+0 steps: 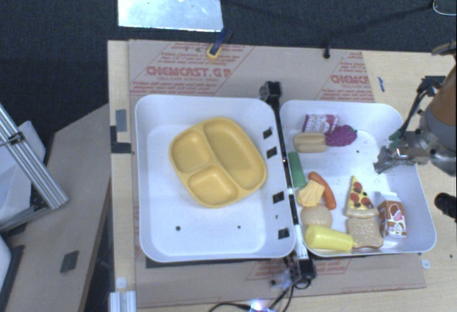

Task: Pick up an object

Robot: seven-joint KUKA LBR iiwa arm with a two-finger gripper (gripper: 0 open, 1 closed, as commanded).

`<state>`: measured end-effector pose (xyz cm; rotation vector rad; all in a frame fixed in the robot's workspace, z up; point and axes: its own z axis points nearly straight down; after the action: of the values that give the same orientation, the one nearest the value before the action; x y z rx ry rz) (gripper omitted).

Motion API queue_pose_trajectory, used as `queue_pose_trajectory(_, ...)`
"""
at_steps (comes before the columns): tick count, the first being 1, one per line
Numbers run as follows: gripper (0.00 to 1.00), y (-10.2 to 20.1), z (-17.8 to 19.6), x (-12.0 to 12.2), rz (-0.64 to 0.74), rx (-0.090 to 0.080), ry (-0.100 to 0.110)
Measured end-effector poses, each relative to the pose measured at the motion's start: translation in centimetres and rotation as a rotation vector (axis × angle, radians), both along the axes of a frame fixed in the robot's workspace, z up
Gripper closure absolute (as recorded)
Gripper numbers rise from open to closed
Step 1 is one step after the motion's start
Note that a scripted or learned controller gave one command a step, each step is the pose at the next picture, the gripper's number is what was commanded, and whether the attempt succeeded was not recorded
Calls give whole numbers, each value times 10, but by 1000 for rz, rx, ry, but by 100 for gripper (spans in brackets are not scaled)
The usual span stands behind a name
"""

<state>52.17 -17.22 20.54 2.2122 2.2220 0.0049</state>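
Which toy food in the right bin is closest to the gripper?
The pizza slice, triangular with red dots, lies just below-left of the gripper. The purple grapes and hot dog sit farther left.

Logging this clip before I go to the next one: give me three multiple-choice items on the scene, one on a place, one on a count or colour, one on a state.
1. Where does the yellow divided plate lie?
A. In the left bin
B. In the right bin
C. On the bare bench

2. How many compartments does the plate have?
A. Two
B. Three
C. Five

3. Where is the end effector in relation to the toy food?
A. Clamped on the pizza slice
B. Over the right bin's right side, apart from the food
C. Pressed into the plate

Answers:
1. A, the plate sits in the middle of the left bin.
2. B, its ridges mark off three sections.
3. B, bare white floor shows between it and the pizza slice and the purple grapes.
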Motion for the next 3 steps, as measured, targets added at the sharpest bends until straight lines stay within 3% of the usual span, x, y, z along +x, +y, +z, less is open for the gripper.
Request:
queue_pose_trajectory(1,100,0,20,2,0,0,1)
queue_pose_trajectory(3,100,114,30,-15,5,4,4)
